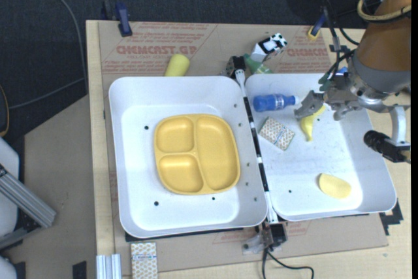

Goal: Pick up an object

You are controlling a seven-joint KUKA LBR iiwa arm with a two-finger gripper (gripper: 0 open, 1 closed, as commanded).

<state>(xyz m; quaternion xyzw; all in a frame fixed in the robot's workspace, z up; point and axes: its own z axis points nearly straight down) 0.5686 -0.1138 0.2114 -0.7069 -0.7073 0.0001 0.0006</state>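
tool (312, 108) low in right bin (366, 196), right at banana (307, 124) | grip: cannot tell | banana on bin floor beside blue bottle (273, 102) | lift pending, likely mid-grasp

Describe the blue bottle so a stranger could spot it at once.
Look in the right-hand white bin, at its far left corner beside the divider. The blue bottle lies there on its side. It is the only blue item, unlike the patterned packet and yellow banana nearby.

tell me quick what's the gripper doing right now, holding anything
gripper: over the right bin, at the banana; open or shut cannot be told, nor a hold.
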